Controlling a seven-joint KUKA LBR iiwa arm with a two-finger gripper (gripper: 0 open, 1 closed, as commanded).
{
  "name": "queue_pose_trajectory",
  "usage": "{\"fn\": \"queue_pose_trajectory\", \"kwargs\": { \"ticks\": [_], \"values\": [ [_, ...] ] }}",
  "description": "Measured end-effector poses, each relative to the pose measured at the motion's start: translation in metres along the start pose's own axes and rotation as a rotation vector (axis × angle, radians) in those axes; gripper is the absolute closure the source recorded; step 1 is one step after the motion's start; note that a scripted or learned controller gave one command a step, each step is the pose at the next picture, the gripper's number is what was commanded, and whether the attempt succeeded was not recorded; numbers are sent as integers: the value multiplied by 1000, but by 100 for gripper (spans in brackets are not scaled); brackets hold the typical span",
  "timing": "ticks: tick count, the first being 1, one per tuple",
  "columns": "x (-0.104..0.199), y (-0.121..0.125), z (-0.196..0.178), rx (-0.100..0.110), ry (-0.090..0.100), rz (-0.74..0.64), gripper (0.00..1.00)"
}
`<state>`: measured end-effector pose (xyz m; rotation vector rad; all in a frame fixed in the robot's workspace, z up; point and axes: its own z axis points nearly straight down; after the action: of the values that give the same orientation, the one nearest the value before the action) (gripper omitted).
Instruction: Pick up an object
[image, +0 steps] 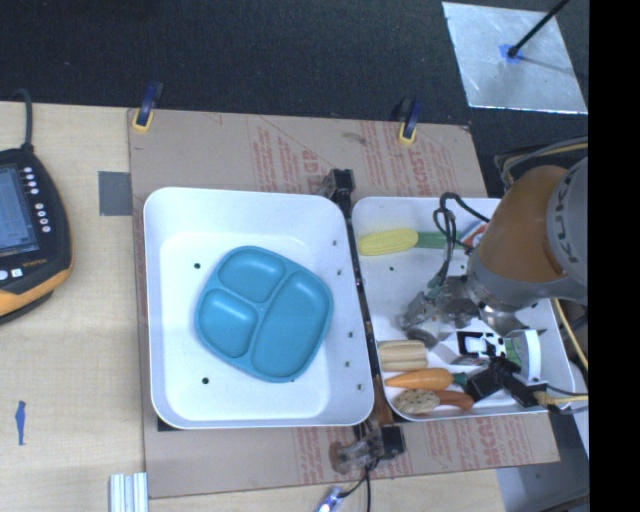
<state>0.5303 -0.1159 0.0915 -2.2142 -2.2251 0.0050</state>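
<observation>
Camera view: grey arm's two-finger gripper (428, 318) sits low in the right white bin (380, 222), finger state I cannot tell, near a tan bread roll (402, 354), orange carrot (420, 379) and yellow corn cob (388, 241); blue divided plate (264, 312) in left white bin (160, 300).

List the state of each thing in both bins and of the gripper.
Blue plate: lying flat, right way up, in the left bin.
Corn: lying on its side at the far end of the right bin.
Bread roll: lying on its side, near end.
Carrot: lying just in front of the roll.
Cookie: flat, by the near wall.
Gripper: down in the right bin, holding nothing visible.
</observation>
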Motion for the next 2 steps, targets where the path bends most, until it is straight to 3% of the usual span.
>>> {"fn": "queue_pose_trajectory", "kwargs": {
  "ticks": [1,2],
  "values": [
    [-76,56,-36,-3,-1,3,0],
    [-45,25,-34,0,0,1,0]
  ]
}}
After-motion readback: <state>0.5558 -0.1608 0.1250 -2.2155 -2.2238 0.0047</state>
